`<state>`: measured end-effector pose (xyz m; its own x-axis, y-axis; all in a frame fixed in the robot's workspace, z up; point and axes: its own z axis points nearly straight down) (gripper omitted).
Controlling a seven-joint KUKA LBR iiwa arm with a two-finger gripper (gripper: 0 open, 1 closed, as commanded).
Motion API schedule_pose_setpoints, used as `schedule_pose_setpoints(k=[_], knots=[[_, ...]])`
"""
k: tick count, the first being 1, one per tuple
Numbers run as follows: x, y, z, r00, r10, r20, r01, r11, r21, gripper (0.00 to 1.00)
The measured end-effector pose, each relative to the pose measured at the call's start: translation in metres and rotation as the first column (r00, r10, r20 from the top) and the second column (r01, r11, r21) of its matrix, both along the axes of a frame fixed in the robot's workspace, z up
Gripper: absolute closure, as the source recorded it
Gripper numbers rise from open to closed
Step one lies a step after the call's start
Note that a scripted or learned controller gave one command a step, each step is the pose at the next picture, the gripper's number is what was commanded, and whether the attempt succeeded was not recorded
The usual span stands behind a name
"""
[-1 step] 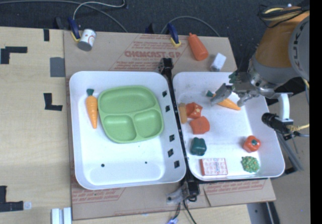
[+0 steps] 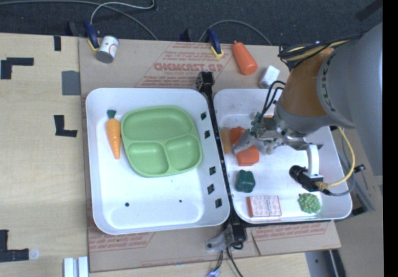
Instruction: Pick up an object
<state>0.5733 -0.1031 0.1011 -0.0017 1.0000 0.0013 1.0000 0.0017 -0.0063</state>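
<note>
Grey and orange, your arm [image 2: 323, 92] is reaching in from the right and hanging over the right bin [image 2: 336, 207], and its gripper [image 2: 252, 139] is sitting low over the bin's upper left part. You are looking at an orange block [image 2: 248, 157] lying just under the fingertips, with a second orange piece [image 2: 236, 134] lying just above it, partly covered by the gripper; whether either is touching a finger, you cannot tell from this angle. How wide the hand is standing is not something the view is giving you, and nothing is showing clearly between its fingers. Further down the same bin, a dark green pepper-like toy [image 2: 245, 180] is resting near the dividing wall, a red and white card [image 2: 264, 206] is lying near the front edge, and a small green broccoli-like toy [image 2: 309, 202] is sitting in the front right corner. Over in the left bin [image 2: 99, 195], a green divided plate [image 2: 161, 140] is lying flat, and a toy carrot [image 2: 113, 134] is lying just beside its left rim. Outside the bins, an orange carrot-shaped toy [image 2: 244, 58] is resting on the cardboard [image 2: 174, 67] behind the right bin.
</note>
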Motion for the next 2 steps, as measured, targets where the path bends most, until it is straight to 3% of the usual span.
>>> schedule_pose_setpoints(k=[1, 2], knots=[[0.002, -0.001, -0.015, 1.0, -0.001, 0.006, 0.001, 1.0, -0.002, 0.0], [0.034, 0.002, -0.016, 1.0, -0.002, 0.008, 0.002, 1.0, -0.006, 0.0]])
